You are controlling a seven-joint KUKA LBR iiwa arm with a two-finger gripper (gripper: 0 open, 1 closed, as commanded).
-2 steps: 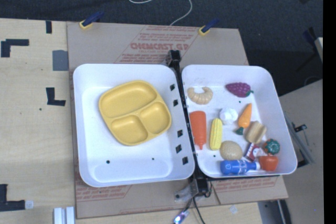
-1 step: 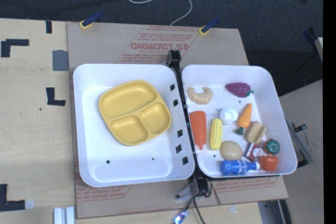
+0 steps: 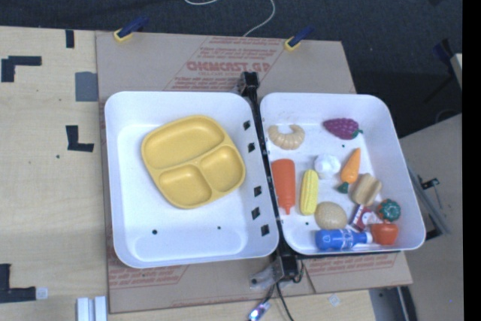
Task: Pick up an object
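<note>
Left bin [image 3: 120,162]: held one yellow divided tray [image 3: 194,160], lying flat and slightly turned, its single long compartment toward 11 o'clock and two smaller ones toward 5 o'clock. It sat apart from the bin's walls, probably as a receiving dish for whatever got lifted.

Right bin [image 3: 398,154]: held the candidate objects, all toy food, loosely scattered rather than arranged.
- Croissant [image 3: 287,135], at 10 o'clock in the bin.
- Purple grapes [image 3: 341,128], at 1 o'clock, well apart from the rest.
- Orange sausage [image 3: 283,184] and corn cob [image 3: 309,192], side by side near the dividing wall, at 8 o'clock.
- Small carrot [image 3: 350,165], just right of centre.
- Potato [image 3: 331,216] and blue bottle [image 3: 342,240], at 6 o'clock, crowded with several small items at 5 o'clock.

Gripper: its state could not be told.

Judgement: nothing had been lifted; the grapes looked the easiest pick, standing clear of neighbours.
</note>
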